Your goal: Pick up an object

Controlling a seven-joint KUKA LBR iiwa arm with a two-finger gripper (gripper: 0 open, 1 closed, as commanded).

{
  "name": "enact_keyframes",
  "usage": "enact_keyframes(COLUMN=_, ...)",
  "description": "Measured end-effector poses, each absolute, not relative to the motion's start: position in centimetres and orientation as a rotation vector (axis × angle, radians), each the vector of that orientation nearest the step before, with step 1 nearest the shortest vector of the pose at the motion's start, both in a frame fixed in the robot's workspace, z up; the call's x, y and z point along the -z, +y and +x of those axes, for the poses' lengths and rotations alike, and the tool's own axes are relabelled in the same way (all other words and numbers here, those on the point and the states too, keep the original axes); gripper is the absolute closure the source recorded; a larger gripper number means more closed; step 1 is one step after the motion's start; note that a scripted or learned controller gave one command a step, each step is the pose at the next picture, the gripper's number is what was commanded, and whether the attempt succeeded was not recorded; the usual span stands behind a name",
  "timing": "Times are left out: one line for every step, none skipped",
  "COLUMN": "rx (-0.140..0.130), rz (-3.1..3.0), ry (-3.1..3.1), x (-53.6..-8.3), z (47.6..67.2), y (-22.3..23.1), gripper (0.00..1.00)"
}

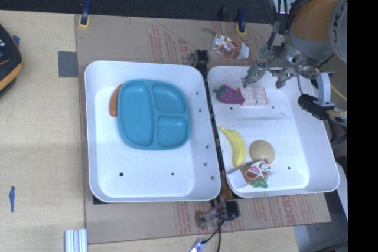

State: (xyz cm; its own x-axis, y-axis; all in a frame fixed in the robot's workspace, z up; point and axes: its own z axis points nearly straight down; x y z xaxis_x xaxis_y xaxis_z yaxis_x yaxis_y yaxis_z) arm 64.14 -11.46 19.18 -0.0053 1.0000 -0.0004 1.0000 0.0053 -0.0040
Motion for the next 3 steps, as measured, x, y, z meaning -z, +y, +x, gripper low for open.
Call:
enact_keyframes(rx=-0.001, rz=-2.219, ry=-2.225, x=-10.5, z=65.5, y=-11.4, gripper=0.00)
enact_keyframes(rx=-0.006, rz=-2.218, ry=-2.222, x=-9.2, z=58.8, y=-19.1, gripper=0.00)
enact_keyframes(rx=-0.005, rz=-2.212, ry=-2.226, x=-9.1, z=48.5, y=-10.3, gripper=0.00)
